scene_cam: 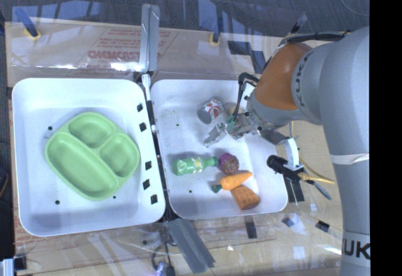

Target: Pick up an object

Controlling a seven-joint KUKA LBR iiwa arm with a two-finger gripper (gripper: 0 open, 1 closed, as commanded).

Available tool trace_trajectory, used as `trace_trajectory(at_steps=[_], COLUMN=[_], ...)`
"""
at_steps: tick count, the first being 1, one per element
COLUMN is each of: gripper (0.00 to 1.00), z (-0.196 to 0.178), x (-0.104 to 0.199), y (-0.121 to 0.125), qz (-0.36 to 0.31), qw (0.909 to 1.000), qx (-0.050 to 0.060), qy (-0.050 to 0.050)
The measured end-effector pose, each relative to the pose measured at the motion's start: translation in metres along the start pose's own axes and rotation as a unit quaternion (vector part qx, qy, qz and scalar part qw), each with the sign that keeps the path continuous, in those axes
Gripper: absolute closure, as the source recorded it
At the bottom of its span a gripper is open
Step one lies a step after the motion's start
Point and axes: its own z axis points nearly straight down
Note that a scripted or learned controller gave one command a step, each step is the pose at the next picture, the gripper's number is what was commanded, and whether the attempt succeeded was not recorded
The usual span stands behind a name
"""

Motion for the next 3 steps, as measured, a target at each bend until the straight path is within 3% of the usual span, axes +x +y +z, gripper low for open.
trace_trajectory(at_steps=[1,2,3], gripper=[0.00,1.00,1.00], z=[-0.001,-0.013,-0.096], x=[-0.018,-0.017,0.007], y=[0.076,0.077,0.083], qz=[0.029,0.026,0.160], qw=[0.9996,0.9997,0.9871], qx=[0.000,0.000,-0.001], qy=[0.000,0.000,0.000])
